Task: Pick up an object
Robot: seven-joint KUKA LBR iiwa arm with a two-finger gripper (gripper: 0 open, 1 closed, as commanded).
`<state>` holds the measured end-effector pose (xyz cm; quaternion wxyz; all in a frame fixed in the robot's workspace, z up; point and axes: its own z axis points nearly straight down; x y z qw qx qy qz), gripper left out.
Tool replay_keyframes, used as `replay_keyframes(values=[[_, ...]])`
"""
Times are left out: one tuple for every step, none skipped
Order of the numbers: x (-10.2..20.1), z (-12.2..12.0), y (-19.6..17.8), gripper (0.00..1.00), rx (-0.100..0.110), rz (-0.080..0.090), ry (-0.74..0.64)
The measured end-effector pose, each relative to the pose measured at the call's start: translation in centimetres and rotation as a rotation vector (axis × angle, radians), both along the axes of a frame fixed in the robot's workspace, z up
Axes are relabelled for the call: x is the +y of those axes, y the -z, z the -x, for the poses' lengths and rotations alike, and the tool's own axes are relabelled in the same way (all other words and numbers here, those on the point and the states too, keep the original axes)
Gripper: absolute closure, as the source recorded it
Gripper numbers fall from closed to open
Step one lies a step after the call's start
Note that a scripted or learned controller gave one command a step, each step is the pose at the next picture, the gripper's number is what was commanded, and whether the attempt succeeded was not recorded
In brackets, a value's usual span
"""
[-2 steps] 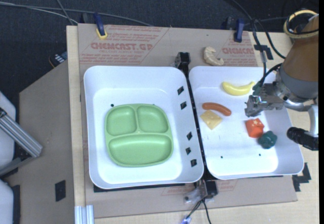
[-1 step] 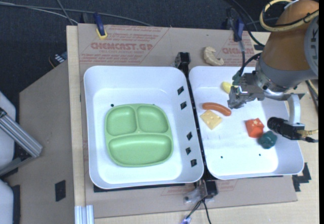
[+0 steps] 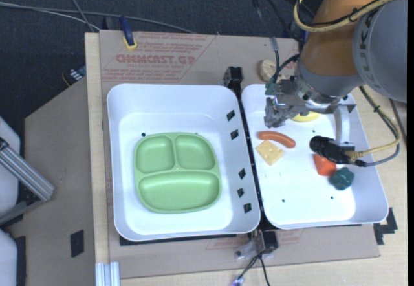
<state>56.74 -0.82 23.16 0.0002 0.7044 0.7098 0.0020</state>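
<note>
A grey arm's end effector (image 3: 279,112) hangs low over the right bin (image 3: 323,210), just above an orange sausage-shaped toy (image 3: 277,139) with a yellow cheese wedge (image 3: 270,152) touching its lower side. I cannot tell how the end effector's grip is set. The risk, I judge: descending here could clip sausage and wedge together, nudging both aside without a hold.

Arm (image 3: 349,26) reaching in from right, gripper (image 3: 279,116) pointed downward.
</note>
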Motion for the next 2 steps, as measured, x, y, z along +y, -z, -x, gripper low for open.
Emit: replay_keyframes(values=[[5.4,-1.2,-0.6,1.0,0.001,0.0,0.001],[10.0,-3.2,-1.3,1.0,0.0,0.0,0.002]])
